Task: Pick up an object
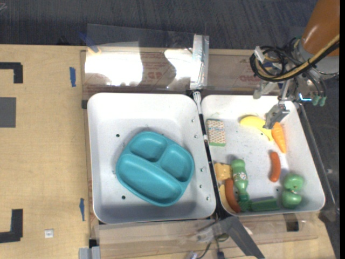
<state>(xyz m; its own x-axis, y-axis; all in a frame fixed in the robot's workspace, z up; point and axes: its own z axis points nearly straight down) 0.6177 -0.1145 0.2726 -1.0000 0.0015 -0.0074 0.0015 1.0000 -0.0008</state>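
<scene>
Fingers [276, 115] over right bin | touching banana [252, 122] and orange carrot [278, 137]

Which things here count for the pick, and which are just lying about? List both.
For the pick:
gripper, above the right bin
banana and carrot beside it
sausage
green apple
green bottle

Lying about:
teal tray
left bin

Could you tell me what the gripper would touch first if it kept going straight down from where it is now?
Probably the yellow banana or the carrot; the gripper hangs between them, and depth is unclear.
</scene>
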